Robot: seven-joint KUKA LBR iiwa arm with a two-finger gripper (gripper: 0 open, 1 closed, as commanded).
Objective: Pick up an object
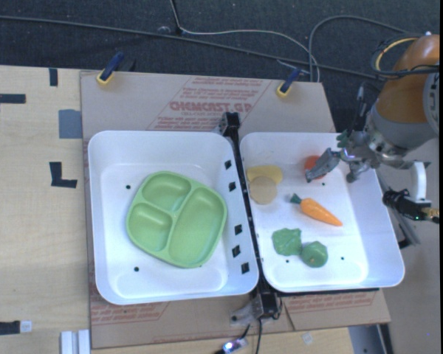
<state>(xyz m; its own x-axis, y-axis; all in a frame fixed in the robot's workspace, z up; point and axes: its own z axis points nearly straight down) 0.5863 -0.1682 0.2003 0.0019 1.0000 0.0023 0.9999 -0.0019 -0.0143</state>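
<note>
Dark carpet [74, 13] with cables [244, 35] running across it fills the top of the scene, and below it a pale wooden bench [29, 220] carries a sheet of cardboard [207, 102] held by two yellow-and-blue clamps [109, 68]. On the cardboard sit two shallow white bins, side by side and touching along a black joint.

Left bin [107, 153] holds a green divided plate [177, 217], lying flat and turned at an angle to the walls.

Right bin [376, 249] holds the small items. A yellow piece [264, 173] lies near its upper left, with a tan round piece [263, 190] touching it just below. A carrot [319, 211] lies near the middle, green top pointing up-left. Below it a leafy green piece [286, 241] and a rounder green piece [314, 254] sit just beside each other. A small red item [311, 161] lies toward the upper right of the bin.

The arm [406, 102] comes in from the right, and its gripper [331, 164] hangs over the upper right part of the right bin. The dark fingers point left, and their tips sit right at the red item, which lies against them on the left. Whether they are spread or closed I cannot tell, nor whether the red item is between them. The carrot lies below the gripper, near but apart.
</note>
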